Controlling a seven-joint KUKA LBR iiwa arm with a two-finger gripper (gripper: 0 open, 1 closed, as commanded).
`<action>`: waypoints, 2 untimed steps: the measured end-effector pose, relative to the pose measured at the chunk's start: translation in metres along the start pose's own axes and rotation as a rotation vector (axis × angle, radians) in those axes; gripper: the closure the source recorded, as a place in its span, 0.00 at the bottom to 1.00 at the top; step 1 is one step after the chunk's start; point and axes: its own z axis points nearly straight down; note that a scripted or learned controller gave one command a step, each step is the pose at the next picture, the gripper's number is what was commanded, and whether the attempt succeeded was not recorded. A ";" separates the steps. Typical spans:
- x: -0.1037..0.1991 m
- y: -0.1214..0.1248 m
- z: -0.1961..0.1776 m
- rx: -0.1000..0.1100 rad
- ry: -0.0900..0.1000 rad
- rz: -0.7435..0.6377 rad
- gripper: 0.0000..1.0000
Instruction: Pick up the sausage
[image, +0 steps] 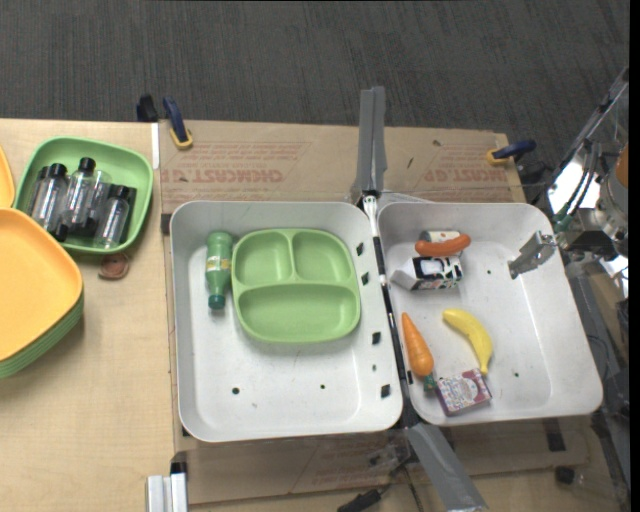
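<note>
Overhead, two white bins sit side by side on the counter (110, 400), touching along a centre seam.

Right bin (540, 385): sausage (442, 243), one, lies flat near the far wall, left of centre, just behind a small black-and-white carton (433, 272); the two look to be touching or nearly so. Open white floor to the sausage's right, running out to the gripper. Near half of this bin is busier: one carrot (416, 345) hard against the left wall, one banana (471, 337) mid-floor, one pink packet (462, 391) by the near rim. Right half of the floor is mostly bare.

Gripper (530, 255) hangs over the right bin's far right part, close to the right rim, well apart from the sausage. Nothing visible between its fingers; how far they are apart I cannot tell from this angle.

Left bin (290, 400): one green divided tray (296, 283), three compartments, in the far half; one green bottle (218, 268) lying just beside the tray's left edge, near the bin's left wall. Near half is bare floor.

Counter, left of the bins: one green dish (40, 155) holding several small dark-capped bottles (80, 200), exact count unclear; a stack of orange plates (35, 300) cut by the frame edge.
</note>
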 end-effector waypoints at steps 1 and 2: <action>-0.001 0.000 -0.008 0.002 -0.001 -0.001 1.00; 0.010 0.007 0.066 0.001 0.001 0.199 1.00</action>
